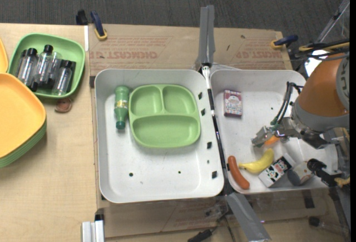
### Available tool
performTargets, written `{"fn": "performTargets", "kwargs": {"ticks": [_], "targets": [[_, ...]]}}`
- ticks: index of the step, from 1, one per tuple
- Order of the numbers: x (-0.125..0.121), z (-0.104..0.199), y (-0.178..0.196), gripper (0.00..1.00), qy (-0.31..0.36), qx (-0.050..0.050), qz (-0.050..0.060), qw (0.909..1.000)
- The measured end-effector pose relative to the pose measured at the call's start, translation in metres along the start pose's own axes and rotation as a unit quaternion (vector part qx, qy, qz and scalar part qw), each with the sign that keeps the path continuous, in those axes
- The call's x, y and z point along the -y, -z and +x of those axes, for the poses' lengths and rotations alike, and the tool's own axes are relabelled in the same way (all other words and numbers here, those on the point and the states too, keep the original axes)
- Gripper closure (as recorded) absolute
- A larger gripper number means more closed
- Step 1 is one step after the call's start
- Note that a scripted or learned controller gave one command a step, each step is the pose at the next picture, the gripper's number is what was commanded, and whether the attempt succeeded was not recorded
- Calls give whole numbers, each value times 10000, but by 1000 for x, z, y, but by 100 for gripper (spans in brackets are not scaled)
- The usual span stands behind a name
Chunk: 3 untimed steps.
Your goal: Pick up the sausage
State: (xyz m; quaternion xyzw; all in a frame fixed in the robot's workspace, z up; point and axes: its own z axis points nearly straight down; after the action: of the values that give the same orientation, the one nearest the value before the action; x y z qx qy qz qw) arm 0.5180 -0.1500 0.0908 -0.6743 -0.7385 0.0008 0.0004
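Note:
The sausage (238,172), reddish-orange and short, lies at the front left corner of the right bin (253,86), close to its left wall. My gripper (266,138) hangs low over the middle of that bin, up and to the right of the sausage and apart from it. A yellow banana (259,163) lies between the two. A small orange thing (272,138) shows right at the gripper's tip; whether it is held I cannot tell.
The right bin also holds a pink card box (232,103), a black-and-white box (276,171) and a grey object (297,175). In the left bin are a green divided plate (165,115) and a green bottle (120,106). A green tray of bottles (47,65) and yellow plates (19,121) sit far left.

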Motion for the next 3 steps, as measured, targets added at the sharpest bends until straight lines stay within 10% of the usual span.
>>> {"fn": "performTargets", "kwargs": {"ticks": [1, 3], "targets": [[35, 28, 0, 0, -903, -6, 11, 9959], [-13, -28, 1, 0, -413, 6, -5, 9991]]}}
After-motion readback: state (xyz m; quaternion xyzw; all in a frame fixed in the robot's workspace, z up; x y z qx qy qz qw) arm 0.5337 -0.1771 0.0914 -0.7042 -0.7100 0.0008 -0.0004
